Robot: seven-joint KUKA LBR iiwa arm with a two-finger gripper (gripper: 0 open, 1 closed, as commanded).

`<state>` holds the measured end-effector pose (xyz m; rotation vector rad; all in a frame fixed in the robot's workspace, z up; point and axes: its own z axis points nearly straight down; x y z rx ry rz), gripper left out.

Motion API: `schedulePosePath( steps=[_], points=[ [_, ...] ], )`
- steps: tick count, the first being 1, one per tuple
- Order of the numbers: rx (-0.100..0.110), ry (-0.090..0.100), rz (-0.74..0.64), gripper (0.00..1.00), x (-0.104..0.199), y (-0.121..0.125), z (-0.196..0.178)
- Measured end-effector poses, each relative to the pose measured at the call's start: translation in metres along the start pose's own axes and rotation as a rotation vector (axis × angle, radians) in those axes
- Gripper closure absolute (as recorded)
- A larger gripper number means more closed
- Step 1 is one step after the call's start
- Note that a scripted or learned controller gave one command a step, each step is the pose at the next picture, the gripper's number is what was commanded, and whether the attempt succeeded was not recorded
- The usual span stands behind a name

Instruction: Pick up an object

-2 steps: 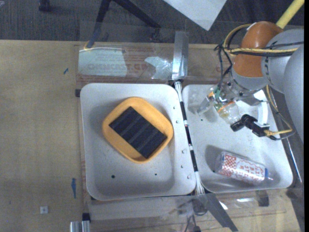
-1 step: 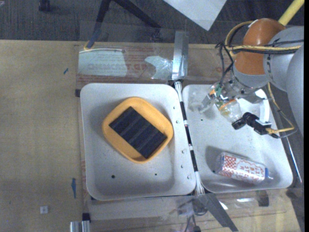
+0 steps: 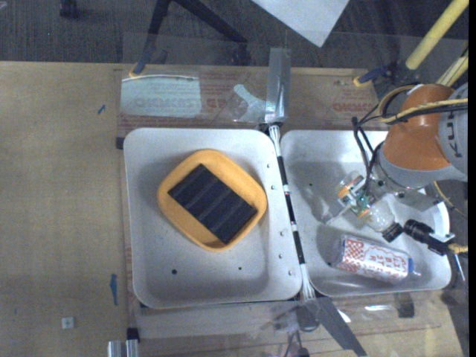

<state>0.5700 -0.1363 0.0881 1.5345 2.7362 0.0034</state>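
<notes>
Where it hangs in the right bin [image 3: 312,143], hand [image 3: 355,197] (grip unclear), above red-patterned tube [image 3: 374,258]

Orange item [image 3: 212,198]: you see a rounded-square orange block with a dark ribbed panel on top, lying flat, turned askew, centre of the left bin.
Packet [image 3: 374,259]: red-and-white patterned tube, on its side, long axis toward 4 o'clock, right bin's 6 o'clock edge.
</notes>
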Motion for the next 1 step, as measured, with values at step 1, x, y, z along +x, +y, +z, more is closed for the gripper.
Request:
schedulePosePath(
  steps=[1],
  points=[
    [0.002,0.002,-0.005,1.0,0.0597,0.1452,-0.0966]
  ],
)
